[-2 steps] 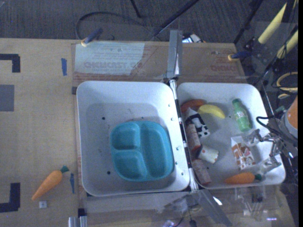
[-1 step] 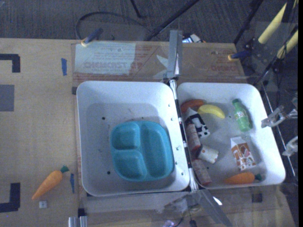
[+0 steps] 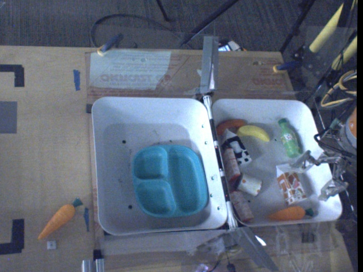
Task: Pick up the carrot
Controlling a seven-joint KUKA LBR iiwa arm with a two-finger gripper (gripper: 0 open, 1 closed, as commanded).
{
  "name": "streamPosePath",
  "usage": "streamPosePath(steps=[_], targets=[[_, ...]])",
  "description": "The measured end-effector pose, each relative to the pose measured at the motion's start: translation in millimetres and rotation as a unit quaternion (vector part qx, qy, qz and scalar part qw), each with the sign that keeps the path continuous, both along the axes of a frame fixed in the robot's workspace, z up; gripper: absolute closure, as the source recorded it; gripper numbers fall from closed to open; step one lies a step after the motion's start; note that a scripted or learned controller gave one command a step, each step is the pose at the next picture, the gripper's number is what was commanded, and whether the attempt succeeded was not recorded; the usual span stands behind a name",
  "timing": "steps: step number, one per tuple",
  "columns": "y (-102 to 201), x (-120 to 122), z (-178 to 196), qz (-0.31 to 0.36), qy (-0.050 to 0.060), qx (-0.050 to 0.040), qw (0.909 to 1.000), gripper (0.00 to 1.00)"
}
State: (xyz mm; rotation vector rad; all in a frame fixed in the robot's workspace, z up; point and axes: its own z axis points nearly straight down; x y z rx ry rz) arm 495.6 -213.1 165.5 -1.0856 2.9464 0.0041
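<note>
An orange carrot (image 3: 288, 213) with a green top lies in the right bin (image 3: 266, 105), near its front right corner. A second carrot (image 3: 57, 220) lies outside the bins on the bench, at the front left. My gripper (image 3: 319, 175) hovers at the right bin's right edge, up and to the right of the bin's carrot. Its fingers (image 3: 304, 161) are spread open with nothing between them.
The right bin also holds a banana (image 3: 254, 132), a green bottle (image 3: 289, 136), a snack packet (image 3: 291, 186) beside the gripper, a black-and-white carton (image 3: 238, 151) and several small items along its left wall. A blue divided plate (image 3: 169, 180) sits in the left bin (image 3: 113, 152).
</note>
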Motion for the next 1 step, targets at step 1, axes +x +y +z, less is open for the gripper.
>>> streamPosePath(steps=[1], targets=[[-8.9,-8.1,-34.4,0.142,-0.001,-0.0003,0.9899,0.00]])
